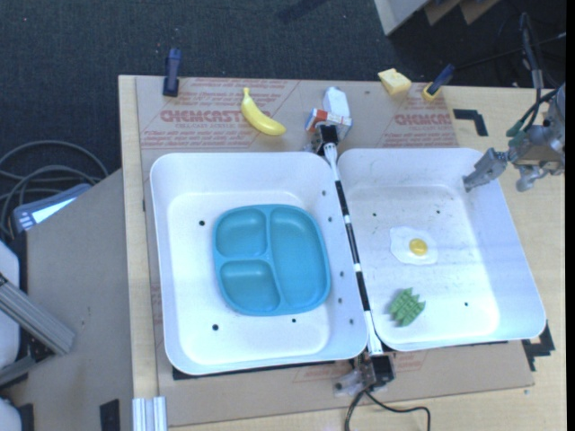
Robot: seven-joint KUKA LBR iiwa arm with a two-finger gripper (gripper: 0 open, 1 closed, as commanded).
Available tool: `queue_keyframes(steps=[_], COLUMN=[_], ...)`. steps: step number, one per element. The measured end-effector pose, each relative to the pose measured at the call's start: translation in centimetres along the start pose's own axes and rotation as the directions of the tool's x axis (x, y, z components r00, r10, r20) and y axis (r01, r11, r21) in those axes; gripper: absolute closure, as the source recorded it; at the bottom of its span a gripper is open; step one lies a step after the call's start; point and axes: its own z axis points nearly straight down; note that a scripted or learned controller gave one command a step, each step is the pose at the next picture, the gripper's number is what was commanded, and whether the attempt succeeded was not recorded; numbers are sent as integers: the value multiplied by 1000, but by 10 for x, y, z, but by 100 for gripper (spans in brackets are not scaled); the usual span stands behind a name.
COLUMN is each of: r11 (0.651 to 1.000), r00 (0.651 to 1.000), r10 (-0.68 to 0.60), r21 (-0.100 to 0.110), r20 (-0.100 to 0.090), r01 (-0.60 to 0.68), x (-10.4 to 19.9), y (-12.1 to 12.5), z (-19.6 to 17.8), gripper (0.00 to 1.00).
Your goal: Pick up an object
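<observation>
In the right bin lie a toy fried egg, near the middle, and a small green leafy piece, closer to the front edge. My gripper hangs over that bin's far right corner, well away from both. It is open, with one grey finger reaching over the bin's rim, and nothing sits between the fingers. The left bin holds a blue divided plate.
Behind the bins on the cardboard lie a toy banana, a small carton, a yellow block and two blue clamps. Cables lie on the floor at the left.
</observation>
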Motion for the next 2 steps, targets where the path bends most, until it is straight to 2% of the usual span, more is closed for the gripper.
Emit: queue_keyframes(steps=[1, 2], r11=[1000, 1000], r00=[1000, 1000], r10=[0, -1], r21=[3, 2], r20=[-1, -1], r01=[0, 1], x=[24, 50], y=[-9, -17], z=[108, 170], gripper=[0, 0])
